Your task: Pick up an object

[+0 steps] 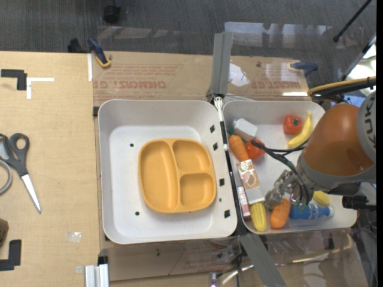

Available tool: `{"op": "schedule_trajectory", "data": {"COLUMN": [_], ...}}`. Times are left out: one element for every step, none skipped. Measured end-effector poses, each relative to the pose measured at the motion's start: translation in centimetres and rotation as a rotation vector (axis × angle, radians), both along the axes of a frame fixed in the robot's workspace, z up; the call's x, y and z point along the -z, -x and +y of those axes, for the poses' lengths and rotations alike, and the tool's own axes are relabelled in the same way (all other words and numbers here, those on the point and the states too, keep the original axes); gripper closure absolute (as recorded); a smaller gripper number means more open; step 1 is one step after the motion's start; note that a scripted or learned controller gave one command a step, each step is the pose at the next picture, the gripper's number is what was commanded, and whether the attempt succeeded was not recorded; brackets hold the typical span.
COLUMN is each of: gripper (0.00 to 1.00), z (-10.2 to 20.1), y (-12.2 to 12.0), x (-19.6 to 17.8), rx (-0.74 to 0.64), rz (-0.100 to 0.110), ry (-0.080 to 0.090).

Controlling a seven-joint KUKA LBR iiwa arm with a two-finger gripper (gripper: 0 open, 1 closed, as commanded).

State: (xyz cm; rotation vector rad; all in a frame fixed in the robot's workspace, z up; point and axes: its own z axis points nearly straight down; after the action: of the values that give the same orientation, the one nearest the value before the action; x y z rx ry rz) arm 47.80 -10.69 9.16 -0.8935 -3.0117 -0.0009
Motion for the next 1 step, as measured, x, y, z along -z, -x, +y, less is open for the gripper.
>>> {"op": "schedule_trajectory", "data": {"gripper": [1.0], "z": [5.53], "y": [-0.15], "x": [-15.58], "rx": [-0.18], "rz": [-0.004], "ry": [0.002]}}
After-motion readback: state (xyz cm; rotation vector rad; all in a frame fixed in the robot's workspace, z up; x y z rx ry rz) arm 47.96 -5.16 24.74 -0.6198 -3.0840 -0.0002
